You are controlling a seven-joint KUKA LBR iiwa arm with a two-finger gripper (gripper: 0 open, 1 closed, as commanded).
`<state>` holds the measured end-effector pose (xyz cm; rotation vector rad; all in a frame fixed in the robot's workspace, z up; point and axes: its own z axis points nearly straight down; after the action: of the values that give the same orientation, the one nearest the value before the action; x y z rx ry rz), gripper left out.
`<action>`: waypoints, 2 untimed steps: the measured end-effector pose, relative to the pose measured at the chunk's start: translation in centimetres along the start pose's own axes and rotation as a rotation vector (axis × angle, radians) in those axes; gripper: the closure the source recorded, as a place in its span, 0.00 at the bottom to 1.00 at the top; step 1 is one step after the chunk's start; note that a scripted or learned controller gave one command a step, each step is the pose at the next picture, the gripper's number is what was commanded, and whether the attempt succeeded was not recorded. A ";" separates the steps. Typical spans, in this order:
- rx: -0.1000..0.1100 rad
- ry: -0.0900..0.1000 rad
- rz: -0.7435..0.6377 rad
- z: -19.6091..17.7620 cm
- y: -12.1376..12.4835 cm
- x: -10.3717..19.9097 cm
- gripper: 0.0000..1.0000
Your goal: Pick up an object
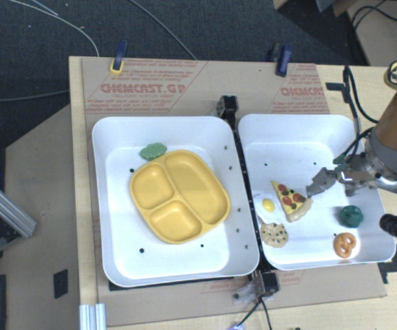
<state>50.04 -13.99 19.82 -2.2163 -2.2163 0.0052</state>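
1. Claw (320,181) pokes in from the right over the right bin (301,133); honestly can't tell how wide it's set.
2. Pizza slice (291,199) sits just beside it at about 8 o'clock, long axis running 11-to-5, nothing gripped yet.
3. Cookie (274,234) lies further out at 7.

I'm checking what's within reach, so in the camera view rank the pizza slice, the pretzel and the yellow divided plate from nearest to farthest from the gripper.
1. Pizza slice, right bin, just beside the gripper.
2. Pretzel, right bin's near corner.
3. Yellow divided plate, left bin.
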 end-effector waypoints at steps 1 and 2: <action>-0.003 0.000 0.001 6.2 0.3 0.0 0.00; -0.004 -0.001 0.000 11.3 0.3 0.0 0.00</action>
<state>50.30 -13.91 8.52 -2.2188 -2.2185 0.0015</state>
